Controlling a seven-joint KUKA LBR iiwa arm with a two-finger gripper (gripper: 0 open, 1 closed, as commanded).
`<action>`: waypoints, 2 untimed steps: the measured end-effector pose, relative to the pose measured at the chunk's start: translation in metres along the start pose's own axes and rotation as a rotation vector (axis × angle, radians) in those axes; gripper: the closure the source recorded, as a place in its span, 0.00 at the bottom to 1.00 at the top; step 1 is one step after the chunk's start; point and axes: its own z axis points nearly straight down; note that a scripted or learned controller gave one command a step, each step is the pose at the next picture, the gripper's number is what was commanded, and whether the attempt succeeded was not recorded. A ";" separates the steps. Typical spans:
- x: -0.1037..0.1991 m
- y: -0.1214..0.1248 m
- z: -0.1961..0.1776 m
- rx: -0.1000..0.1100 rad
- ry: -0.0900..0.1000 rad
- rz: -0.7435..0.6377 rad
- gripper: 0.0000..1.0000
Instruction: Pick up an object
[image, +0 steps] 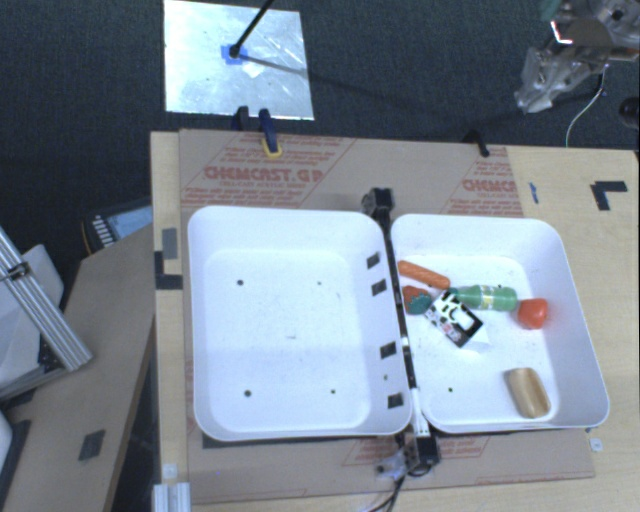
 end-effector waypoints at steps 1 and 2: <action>0.043 -0.033 0.027 0.017 0.003 0.002 1.00; 0.094 -0.077 0.038 0.017 0.004 0.001 1.00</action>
